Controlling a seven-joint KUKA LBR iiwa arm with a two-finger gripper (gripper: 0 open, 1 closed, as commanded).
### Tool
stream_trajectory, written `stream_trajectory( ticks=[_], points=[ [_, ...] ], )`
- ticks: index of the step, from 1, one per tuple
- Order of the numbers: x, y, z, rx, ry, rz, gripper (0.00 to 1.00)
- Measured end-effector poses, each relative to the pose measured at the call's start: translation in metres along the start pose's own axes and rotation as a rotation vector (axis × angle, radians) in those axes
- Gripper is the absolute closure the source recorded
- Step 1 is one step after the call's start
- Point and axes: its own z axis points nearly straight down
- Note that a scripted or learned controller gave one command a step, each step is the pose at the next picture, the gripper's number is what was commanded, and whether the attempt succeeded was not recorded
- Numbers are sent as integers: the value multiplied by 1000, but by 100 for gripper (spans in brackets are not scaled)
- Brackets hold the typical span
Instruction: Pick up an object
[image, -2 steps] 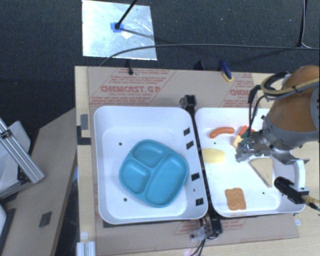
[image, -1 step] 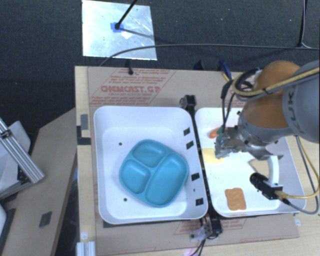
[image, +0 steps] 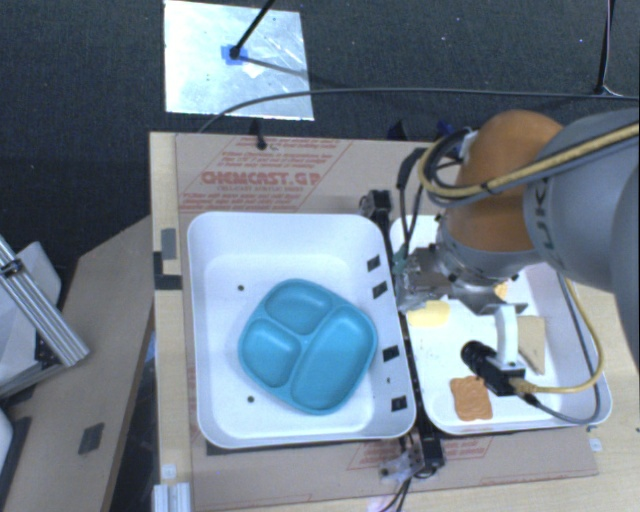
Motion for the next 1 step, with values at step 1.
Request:
stream_trajectory(
  ticks=[1],
  points=[
    [59,3,12,1,0,0,100]
  ],
)
